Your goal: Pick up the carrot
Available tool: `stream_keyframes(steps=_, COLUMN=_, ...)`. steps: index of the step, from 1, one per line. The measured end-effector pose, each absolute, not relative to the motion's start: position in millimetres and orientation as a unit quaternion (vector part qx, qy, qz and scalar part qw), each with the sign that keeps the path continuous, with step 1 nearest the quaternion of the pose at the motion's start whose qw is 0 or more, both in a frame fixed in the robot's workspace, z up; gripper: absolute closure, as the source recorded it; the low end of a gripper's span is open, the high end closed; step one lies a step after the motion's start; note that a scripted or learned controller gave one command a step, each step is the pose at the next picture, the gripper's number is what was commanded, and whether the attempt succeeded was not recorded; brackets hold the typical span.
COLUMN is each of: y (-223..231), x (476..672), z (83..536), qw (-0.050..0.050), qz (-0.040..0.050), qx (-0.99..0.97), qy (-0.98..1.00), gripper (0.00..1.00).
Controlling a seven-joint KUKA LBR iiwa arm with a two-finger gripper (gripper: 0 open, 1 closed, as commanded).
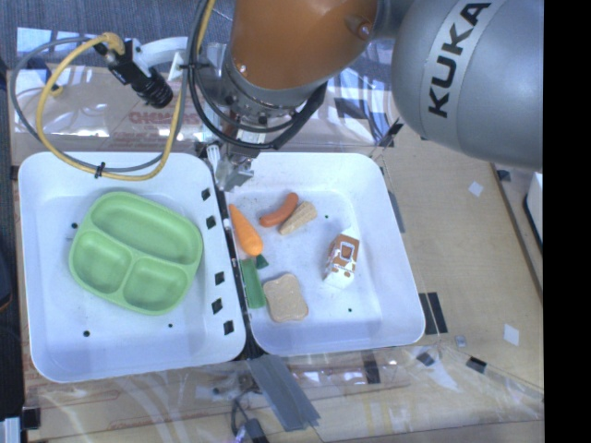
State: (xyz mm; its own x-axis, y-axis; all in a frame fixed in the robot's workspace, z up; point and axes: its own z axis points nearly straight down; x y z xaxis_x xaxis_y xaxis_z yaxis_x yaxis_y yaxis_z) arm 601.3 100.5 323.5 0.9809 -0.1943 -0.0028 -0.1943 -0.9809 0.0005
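Step in hand: the approach — the arm (443, 53) is reaching in over the far edge of the right bin (392, 293), and the carrot (246, 233) is lying untouched on the bin floor, so the pick is not yet made.

Pincer: the gripper (233, 170) is hanging below the orange band (300, 26), at the far-left corner of the right bin; its metal tip is showing, but whether it is wide or narrow I cannot tell — nothing is sitting in it.

Carrot: it is lying along the left wall of the right bin, orange body pointing toward the far edge, green top (252, 282) trailing toward the near edge.

Carrot against pincer: the carrot's far tip is lying just nearer than the gripper, near but apart.

Neighbours: a small sausage (279, 209) and a pale wedge (298, 218) are sitting just right of the carrot's far end; a slice of toast (285, 297) is lying beside the green top; a little carton (341, 260) is standing well to the right.

Left bin: a green divided plate (136, 250) is resting in the left bin (42, 340), out of the way.

Next move, as I judge it: shifting a little toward the near edge to sit over the orange body, turning to close across its width, then descending — the bin wall is crowding one side, so clearance there is looking tight.
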Motion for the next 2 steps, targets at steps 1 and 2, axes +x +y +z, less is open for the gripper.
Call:
stream_keyframes(steps=1, y=94.6, x=583.9, z=244.7, qw=0.001, qz=-0.0051, qx=0.994, qy=-0.107, gripper=1.0)
stream_keyframes(steps=2, y=119.1, x=644.0, z=236.5, qw=-0.001, qz=-0.0017, qx=0.995, qy=-0.098, gripper=1.0)
